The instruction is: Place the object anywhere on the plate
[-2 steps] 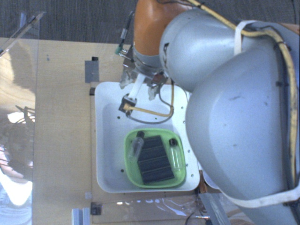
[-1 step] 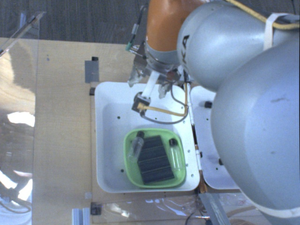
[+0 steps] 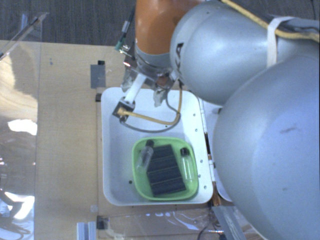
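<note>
Black ribbed block [image 3: 165, 170], item (a): where did we find it? (first speaker)

We found (a) lying flat across the middle of the green plate [image 3: 141, 186], item (b), with its long side running from the plate's far edge to its near edge. (second speaker)

And what else did we record on (b)? (first speaker)

Two clear things flanked the block. A small clear vial [image 3: 145, 156], item (c), lay tilted at the block's left, just beside its far corner. A clear bottle with a dark cap [image 3: 187, 165], item (d), lay along the block's right, cap toward the far side. We could not tell which of the three was the task's object, but all three lay on the plate. (second speaker)

Where did (b) sit? (first speaker)

It sat in the near half of the white bin [image 3: 114, 154], item (e), which rested on the pale wooden bench [image 3: 55, 134]. (second speaker)

And the gripper [image 3: 156, 90], item (f)? (first speaker)

It hung over the bin's far edge, well apart from the plate, below the arm's orange band [image 3: 152, 19]. We could not tell whether its jaws were apart or together, and we saw nothing held in it. (second speaker)
</note>
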### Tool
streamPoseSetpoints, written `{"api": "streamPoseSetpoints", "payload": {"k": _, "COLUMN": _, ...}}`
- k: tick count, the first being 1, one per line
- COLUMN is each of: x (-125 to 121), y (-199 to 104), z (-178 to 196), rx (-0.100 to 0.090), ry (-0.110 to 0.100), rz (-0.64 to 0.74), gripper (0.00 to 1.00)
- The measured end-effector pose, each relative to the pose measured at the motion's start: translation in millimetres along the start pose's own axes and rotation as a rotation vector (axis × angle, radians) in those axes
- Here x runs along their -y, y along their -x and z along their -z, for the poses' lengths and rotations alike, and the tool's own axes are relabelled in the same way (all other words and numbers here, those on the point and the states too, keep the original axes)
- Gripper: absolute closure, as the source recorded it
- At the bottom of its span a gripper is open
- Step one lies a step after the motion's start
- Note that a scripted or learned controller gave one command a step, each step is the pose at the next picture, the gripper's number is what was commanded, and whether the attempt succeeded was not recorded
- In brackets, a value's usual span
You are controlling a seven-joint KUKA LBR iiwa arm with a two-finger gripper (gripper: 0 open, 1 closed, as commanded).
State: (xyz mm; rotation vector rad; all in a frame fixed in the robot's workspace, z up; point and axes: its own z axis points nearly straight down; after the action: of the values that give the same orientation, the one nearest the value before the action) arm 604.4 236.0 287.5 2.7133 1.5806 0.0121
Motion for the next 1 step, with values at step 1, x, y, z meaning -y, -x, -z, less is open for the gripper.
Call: {"api": "streamPoseSetpoints", "payload": {"k": 1, "x": 0.9, "y": 1.0, "z": -33.4, "rx": 0.005, "ry": -0.005, "rz": 0.022, "gripper": 0.00}}
